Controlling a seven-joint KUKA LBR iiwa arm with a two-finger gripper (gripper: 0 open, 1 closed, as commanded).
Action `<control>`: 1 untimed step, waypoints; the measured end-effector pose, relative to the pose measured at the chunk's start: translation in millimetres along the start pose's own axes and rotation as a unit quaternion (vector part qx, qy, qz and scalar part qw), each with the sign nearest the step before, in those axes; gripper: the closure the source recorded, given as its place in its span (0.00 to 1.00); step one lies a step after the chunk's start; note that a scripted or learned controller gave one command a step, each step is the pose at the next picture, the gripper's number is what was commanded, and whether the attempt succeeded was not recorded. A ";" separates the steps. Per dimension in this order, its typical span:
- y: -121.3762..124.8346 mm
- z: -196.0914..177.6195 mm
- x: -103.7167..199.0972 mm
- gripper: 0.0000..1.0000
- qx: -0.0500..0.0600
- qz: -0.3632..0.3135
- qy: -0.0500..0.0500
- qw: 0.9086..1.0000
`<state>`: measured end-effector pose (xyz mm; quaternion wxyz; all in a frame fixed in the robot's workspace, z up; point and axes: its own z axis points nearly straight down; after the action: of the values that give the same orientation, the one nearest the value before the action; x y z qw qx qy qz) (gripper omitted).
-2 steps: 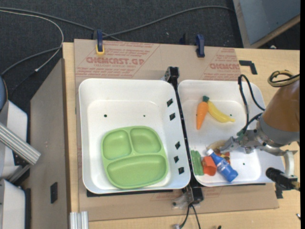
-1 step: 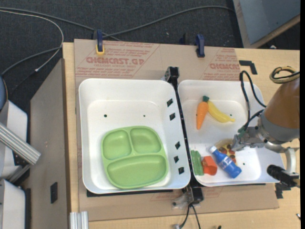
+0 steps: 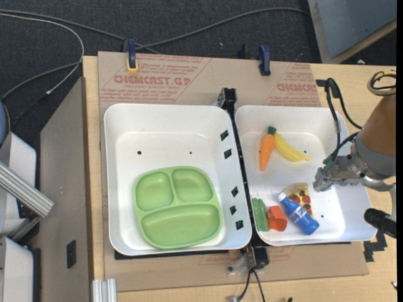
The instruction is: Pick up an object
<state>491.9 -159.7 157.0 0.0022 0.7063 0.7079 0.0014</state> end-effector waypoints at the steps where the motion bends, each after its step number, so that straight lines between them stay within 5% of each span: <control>1: -7.0 -54.4 -6.1 1.00 0.000 0.001 0.000 1.000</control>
<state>484.6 -165.7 211.4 0.0024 0.7068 0.7074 0.0013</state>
